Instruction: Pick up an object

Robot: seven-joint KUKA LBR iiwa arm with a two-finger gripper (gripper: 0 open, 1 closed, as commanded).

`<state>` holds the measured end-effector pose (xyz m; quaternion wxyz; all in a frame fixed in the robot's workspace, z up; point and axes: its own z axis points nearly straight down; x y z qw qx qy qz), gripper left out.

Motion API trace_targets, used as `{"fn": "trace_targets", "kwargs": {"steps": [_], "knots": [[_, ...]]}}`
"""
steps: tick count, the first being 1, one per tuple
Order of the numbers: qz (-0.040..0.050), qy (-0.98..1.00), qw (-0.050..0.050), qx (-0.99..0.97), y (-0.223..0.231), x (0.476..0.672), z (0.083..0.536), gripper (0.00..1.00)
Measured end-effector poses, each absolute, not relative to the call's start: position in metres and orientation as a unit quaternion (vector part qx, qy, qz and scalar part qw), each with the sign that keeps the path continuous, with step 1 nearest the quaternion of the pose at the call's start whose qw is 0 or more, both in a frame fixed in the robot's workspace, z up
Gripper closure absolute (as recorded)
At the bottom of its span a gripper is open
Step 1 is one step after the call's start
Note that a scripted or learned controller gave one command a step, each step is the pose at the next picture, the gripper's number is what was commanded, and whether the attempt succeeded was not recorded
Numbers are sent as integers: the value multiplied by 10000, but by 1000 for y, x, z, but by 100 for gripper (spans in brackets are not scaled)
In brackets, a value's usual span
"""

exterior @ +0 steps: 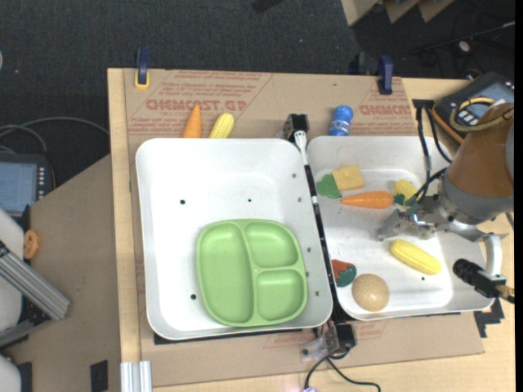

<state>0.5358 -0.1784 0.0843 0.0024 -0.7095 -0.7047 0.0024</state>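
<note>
Fingers of the gripper (402, 224): too small and blurred here to tell whether they are spread or closed; nothing visibly between them. Gripper sits low in the right bin (433, 296), between the carrot (368, 201) and the corn cob (415, 256), just beside both. Same bin: yellow block (349, 177), green piece (328, 186), tan ball (370, 291). Left bin (163, 219) holds 1 green 3-compartment plate (251, 271).
</note>
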Motion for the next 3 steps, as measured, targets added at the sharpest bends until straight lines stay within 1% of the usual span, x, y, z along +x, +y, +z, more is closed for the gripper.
{"fn": "trace_targets", "kwargs": {"steps": [1, 2, 3], "knots": [[17, -7057, 32, -7085, -175, 476, 84, 0], [-7, -7064, -7, -7078, -175, 479, 95, 100], [-50, -7120, -31, -7021, -59, 512, 190, 100]]}}
